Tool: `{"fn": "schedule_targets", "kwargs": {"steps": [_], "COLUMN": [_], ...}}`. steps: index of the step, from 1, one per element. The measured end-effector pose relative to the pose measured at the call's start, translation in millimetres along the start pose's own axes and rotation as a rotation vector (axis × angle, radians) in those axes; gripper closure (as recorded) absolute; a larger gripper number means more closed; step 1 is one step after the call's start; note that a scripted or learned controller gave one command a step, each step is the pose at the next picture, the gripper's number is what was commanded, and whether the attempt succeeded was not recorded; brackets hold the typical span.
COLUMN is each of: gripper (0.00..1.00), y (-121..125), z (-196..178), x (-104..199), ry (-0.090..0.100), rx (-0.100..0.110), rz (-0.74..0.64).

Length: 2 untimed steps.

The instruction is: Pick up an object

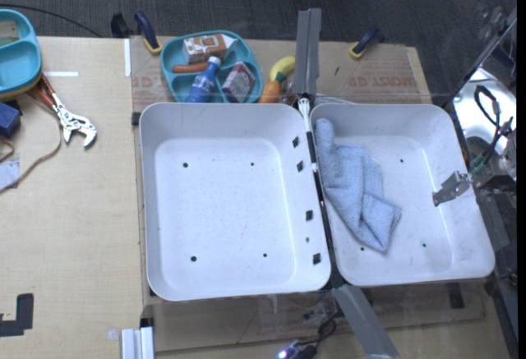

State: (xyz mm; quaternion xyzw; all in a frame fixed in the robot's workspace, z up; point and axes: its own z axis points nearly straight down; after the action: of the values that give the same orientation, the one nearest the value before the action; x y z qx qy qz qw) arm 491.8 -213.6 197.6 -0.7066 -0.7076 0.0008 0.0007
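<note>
A light blue-grey cloth (353,185) lies crumpled in the right bin (427,263). It stretches along that bin's left side, from near the back left corner toward the middle of the floor. Its lower end is folded into a thicker wad. The left bin (222,201) shows its bare white floor with a few small dark holes.
A grey post (308,45) stands behind the seam between the bins. A teal tray (209,66) of small items and a banana (281,70) lie behind the left bin. A wrench (74,126) lies far left. A small metal bracket (450,187) sits on the right bin's right rim, beside cables (489,131).
</note>
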Motion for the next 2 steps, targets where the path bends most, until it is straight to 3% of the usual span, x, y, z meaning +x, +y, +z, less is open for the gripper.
{"fn": "schedule_targets", "kwargs": {"steps": [1, 2], "gripper": [0.0, 0.0], "y": [-3, 79], "z": [43, 105], "x": [76, 31], "ry": [0.0, 0.0], "rx": [0.001, -0.001], "rz": [0.049, 0.032]}}
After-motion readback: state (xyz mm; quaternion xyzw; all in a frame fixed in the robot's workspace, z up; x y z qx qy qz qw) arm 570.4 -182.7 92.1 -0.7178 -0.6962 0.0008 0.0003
